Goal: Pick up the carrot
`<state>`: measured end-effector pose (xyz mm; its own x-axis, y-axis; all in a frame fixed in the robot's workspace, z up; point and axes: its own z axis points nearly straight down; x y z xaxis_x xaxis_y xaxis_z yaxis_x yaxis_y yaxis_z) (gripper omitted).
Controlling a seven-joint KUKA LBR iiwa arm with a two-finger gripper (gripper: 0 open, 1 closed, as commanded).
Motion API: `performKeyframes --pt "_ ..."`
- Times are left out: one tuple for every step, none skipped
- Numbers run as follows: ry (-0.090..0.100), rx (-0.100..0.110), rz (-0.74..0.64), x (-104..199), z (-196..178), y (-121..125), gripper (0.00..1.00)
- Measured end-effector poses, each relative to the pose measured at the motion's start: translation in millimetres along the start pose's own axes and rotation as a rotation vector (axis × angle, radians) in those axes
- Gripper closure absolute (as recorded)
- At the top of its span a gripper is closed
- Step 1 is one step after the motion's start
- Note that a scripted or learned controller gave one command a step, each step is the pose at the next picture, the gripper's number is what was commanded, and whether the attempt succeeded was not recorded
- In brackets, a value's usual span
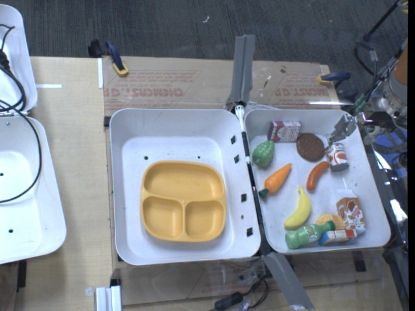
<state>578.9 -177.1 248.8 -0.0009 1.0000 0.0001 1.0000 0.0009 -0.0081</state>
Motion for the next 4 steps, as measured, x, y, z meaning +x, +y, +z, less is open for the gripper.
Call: performKeyframes --pt "0.001 0.001 -0.022 51.0 125.8 -2.3 0.0" --pt "0.0 -0.001 -0.029 79.0 161.3 10.3 0.0" --pt "0.001 0.0 -0.081 83.2 161.5 -38.6 0.0" --pt "0.001 0.006 -0.077 81.9 156.5 -39.3 1.0"
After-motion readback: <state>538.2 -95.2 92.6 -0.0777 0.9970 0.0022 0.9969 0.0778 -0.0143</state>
